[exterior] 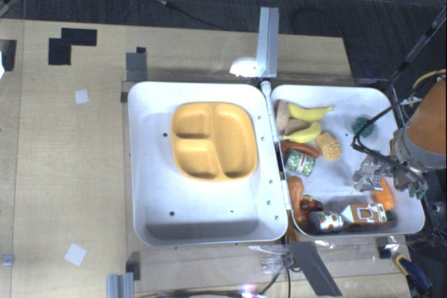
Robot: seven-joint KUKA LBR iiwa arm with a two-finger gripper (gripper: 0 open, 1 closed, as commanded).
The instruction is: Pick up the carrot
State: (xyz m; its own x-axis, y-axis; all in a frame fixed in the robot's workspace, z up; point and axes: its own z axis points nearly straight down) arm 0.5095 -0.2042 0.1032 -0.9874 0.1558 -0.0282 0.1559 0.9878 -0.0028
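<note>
Two shallow white bins sat side by side on the wooden surface (63, 171). The left bin (150, 150) had a yellow compartment plate (211, 139) in it, three sections, sitting a bit toward the back and well clear of the walls.

The right bin (349, 98) was where all the clutter was. Along its left wall, from the back: two bananas (307, 121) stacked close together, a corn cob (328, 146) just beside the lower one, then a small green and white packet (301, 163) with something red tucked against its upper edge. Further down the same wall lay a reddish-orange sausage-looking thing (296, 186), and along the front wall was a dark bottle (347, 217) on its side with an orange label.

The carrot (383, 195) was in the front right part of that bin, a short orange piece just above the bottle's right end. The end effector (369, 176) was down in the bin right at the carrot's upper left, looking like it touched it or was just beside it. Honestly couldn't tell whether it was spread or pinched, too much grey metal and cable in a blurry clump there. The arm (424, 129) came in over the bin's right edge with its orange band showing.
</note>
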